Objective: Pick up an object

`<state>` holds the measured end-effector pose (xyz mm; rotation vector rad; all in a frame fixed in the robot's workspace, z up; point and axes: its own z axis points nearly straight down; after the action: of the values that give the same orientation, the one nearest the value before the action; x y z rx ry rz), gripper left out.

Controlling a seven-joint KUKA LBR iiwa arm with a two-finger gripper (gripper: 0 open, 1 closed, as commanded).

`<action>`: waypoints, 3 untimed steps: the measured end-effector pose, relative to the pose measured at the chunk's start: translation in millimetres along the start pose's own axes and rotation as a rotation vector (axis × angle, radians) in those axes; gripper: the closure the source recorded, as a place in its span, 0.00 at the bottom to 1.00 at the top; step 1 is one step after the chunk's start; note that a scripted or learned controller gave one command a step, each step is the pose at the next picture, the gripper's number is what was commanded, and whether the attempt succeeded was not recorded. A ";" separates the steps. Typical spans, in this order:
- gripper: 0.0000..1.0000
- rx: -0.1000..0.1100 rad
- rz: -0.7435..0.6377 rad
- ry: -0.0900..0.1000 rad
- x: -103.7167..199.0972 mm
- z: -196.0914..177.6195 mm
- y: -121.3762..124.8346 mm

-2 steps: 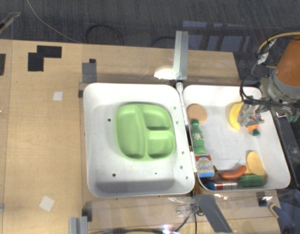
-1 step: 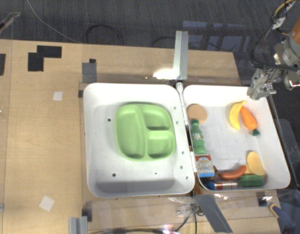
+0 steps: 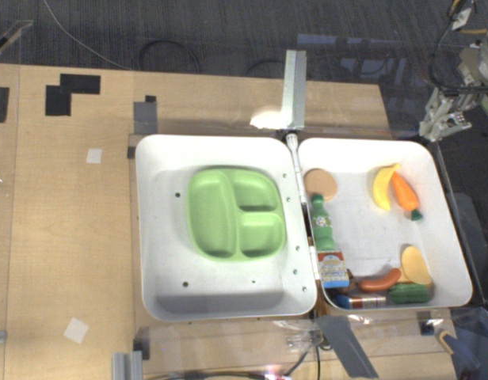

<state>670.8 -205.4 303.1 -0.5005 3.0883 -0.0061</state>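
A wooden worktop [image 3: 62, 236] carries two shallow white bins side by side, seen from above at a slant, with the gripper [image 3: 444, 119] poised past the far right corner of the right bin [image 3: 442, 212]; whether it is spread or closed cannot be told. Farthest from the gripper in that bin, along the near wall, lie a green toy vegetable [image 3: 408, 293], a red sausage-shaped toy [image 3: 378, 279] and a small boxed carton [image 3: 334, 270]. A pale yellow round piece [image 3: 415, 264] rests just behind the green toy. A green bottle [image 3: 321, 224] lies lengthwise against the bin's left wall, with a tan disc [image 3: 321, 184] beyond its neck. Closest to the gripper, well below it and to its left in view, a yellow banana [image 3: 382, 188] and an orange carrot [image 3: 405, 194] lie touching. Across the divide, far from the gripper, the left bin [image 3: 161, 220] holds a green divided tray [image 3: 232, 214].
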 end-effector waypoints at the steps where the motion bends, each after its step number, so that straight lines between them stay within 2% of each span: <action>1: 0.00 0.000 -0.001 0.000 -0.4 -0.1 0.6; 2: 0.00 -0.006 -0.041 0.009 80.0 84.8 26.4; 3: 0.00 -0.007 -0.131 0.006 40.8 210.1 25.9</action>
<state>626.7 -194.1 92.4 -0.7024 3.0557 0.0020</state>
